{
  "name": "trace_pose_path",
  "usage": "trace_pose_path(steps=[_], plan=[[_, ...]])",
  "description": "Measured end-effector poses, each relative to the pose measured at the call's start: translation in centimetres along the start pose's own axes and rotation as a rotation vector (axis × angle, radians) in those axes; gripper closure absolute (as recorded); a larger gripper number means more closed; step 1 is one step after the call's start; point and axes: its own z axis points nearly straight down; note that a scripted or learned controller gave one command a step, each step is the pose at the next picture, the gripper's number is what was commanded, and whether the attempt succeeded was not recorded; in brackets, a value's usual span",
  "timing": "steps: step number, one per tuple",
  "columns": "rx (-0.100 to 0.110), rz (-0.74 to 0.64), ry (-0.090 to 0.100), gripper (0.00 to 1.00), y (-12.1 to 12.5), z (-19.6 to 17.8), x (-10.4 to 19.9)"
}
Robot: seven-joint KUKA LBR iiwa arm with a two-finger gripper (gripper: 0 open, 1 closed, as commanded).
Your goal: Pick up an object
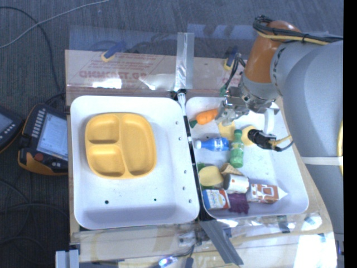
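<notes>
The right bin (295, 197) holds several small items. An orange carrot (206, 116) lies at its far left corner. A clear bottle with a blue label (212, 144) lies beside a green bottle (237, 149). My gripper (227, 115) hangs low over the bin's far end, just right of the carrot and above a pale yellow item (226, 130). Nothing can be seen held in it.
Toward the near end of the right bin lie a yellow round item (210, 176), a white cup (237, 183), a brown-and-white carton (265, 192), a blue-and-red packet (216, 199) and a purple item (240, 204). The left bin (111, 205) holds a yellow divided plate (120, 144).
</notes>
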Motion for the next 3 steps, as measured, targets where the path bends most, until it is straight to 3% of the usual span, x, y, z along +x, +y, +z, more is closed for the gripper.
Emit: trace_pose_path(steps=[1,2,3], plan=[[-0.021,-0.443,-0.001,1.0,-2.6,2.5,-1.8],[-0.012,-0.318,0.001,1.0,-1.0,-6.5,4.6],[-0.013,-0.705,-0.001,1.0,0.3,-2.5,0.0]])
